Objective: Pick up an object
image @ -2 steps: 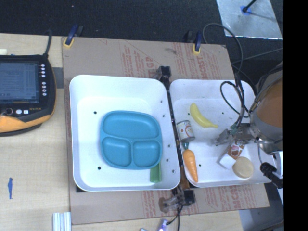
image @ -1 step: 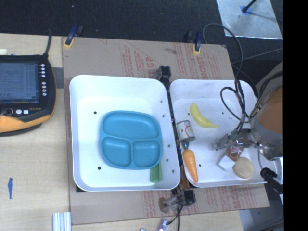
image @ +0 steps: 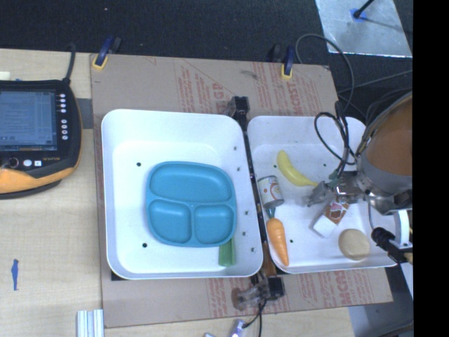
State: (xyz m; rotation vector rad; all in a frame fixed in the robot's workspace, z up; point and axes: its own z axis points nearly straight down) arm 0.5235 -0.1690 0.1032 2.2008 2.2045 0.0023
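The small white box (image: 330, 218) with the red-brown print is the thing I judge I am going for; it lies in the right bin (image: 309, 126), toward that bin's near right part, tilted, its long axis slanting from near-left up to far-right; my pincer (image: 324, 193) hangs at the box's far-left end, so the box lies just below and to the right of my fingertips, close enough that I cannot tell touching from just above; the metal fingers look slightly apart, splayed toward the bin's middle, with nothing caught between them, so I hold nothing yet. To grip it I judge I must shift a little toward the box and set my fingers across its short side.

Outward from the box: a pale round lump (image: 353, 244) sits just to its near right; a banana (image: 293, 170) lies to its far left; a small tin can (image: 269, 189) stands left of it by the bin's left wall; a carrot (image: 278, 241) lies near-left of it, along that wall. Well to the box's left, in the other bin (image: 126, 128), rests a blue divided plate (image: 191, 203) with a green stick (image: 226, 252) at its near right corner.
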